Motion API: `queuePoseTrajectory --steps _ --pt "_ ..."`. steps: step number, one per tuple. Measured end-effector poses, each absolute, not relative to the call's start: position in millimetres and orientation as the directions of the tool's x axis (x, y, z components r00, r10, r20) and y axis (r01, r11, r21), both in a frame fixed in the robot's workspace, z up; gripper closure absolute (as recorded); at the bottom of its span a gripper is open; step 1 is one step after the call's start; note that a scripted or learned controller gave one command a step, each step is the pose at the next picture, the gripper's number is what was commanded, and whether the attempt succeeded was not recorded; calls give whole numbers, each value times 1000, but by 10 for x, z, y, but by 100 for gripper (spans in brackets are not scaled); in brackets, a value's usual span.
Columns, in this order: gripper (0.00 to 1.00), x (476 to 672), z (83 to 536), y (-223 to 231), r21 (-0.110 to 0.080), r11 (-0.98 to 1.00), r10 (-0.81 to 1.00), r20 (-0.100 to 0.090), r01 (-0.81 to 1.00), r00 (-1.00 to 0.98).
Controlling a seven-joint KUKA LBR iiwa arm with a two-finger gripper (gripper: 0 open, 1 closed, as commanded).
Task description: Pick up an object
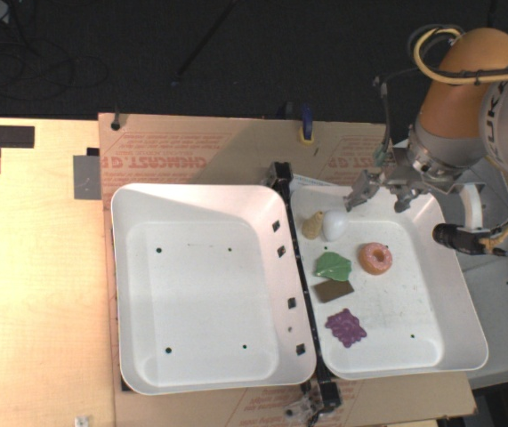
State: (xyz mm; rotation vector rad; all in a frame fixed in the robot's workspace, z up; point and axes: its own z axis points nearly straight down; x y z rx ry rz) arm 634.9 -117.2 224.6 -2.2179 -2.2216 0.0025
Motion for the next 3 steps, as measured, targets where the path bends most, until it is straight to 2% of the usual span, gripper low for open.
queuePoseTrajectory --steps 1,2,3 --pt "0 5553 2692 -1001 -3 -2 1000 2 1000 2" --pt "0 5032 3245 -797 0 2 1000 1 1000 -2" --pt "100 5050 3305 -809 -5 1 1000 1 1000 -1"
